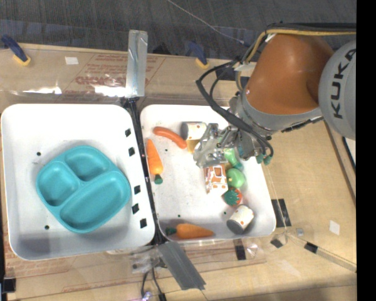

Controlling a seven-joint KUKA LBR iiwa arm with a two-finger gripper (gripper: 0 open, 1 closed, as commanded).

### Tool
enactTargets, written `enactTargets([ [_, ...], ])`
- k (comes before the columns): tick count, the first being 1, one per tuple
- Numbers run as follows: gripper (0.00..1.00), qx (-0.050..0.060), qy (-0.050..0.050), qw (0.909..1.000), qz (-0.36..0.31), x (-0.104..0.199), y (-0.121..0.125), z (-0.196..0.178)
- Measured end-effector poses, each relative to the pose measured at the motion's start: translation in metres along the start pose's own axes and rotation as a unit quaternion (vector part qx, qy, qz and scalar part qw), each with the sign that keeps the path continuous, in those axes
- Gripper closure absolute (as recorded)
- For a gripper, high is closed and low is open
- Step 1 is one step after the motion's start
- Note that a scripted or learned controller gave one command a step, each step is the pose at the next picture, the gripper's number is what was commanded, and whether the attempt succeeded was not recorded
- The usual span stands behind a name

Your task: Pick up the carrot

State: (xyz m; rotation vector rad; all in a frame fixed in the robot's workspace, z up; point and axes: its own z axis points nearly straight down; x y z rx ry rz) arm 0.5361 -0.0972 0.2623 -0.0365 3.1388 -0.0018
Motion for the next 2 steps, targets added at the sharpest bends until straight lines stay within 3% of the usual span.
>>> enactTargets([
  [1,1.00,0.000,-0.002,0.9983,-0.058,-0.059,-0.012,-0.063],
  [2,1.00,-0.001,0.001,0.9711,-0.239,0.006,-0.026,-0.001],
])
